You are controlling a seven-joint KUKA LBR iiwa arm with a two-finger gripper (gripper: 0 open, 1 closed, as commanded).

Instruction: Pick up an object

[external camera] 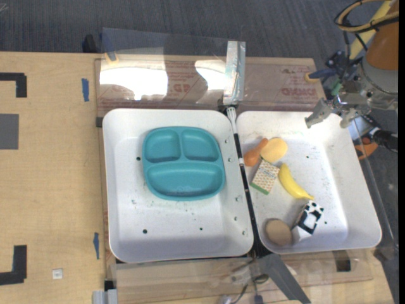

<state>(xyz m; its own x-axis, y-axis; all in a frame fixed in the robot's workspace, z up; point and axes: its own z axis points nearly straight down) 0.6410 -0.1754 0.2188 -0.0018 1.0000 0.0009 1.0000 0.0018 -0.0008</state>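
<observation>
The right bin (342, 170) holds several small items. An orange piece (254, 153) and a yellow-orange fruit (274, 149) lie near its upper left. Below them sit a small printed box (265, 177) and a yellow banana (293, 183). A black-and-white object (309, 218) and a brown rounded lump (278, 232) rest near the front edge. My gripper (331, 117) hangs over the bin's upper right corner, well away from the items. Its two fingers are spread open with nothing between them.
A teal divided plate (183, 162) lies in the left bin (126, 214). A clear plastic panel with a taped upright edge (234, 71) stands behind the bins. Yellow and blue cables (354, 18) loop around the arm at the far right.
</observation>
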